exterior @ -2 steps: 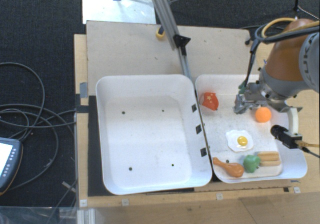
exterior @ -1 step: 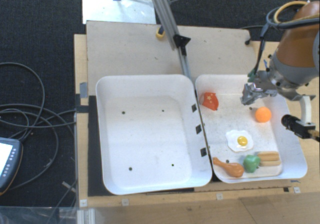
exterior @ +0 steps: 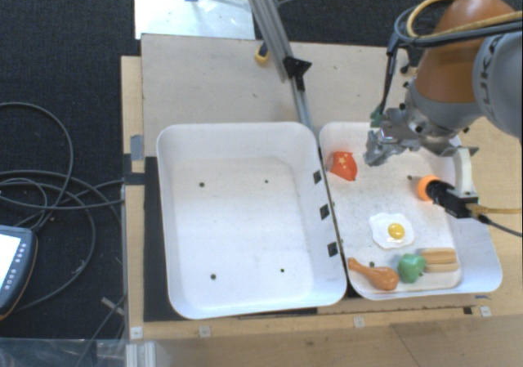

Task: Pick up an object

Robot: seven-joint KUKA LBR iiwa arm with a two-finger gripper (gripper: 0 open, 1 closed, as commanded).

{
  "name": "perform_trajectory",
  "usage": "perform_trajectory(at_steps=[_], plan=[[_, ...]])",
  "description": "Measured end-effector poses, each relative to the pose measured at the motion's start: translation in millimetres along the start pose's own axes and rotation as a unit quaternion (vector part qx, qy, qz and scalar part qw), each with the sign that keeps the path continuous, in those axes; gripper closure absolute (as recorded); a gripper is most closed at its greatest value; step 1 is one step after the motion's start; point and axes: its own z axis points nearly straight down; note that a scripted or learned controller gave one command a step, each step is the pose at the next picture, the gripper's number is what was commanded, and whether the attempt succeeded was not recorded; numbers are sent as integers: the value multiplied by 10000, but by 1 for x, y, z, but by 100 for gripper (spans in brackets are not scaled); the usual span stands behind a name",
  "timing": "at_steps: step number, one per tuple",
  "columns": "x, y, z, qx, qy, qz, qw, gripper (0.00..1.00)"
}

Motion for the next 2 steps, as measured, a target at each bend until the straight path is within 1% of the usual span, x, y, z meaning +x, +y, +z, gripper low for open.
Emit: perform_trajectory(at_steps=[1, 2], plan=[[64, 10, 3, 1, 4, -10, 10000, 100], [117, 18, -7, -3, 6, -7, 10000, 100]])
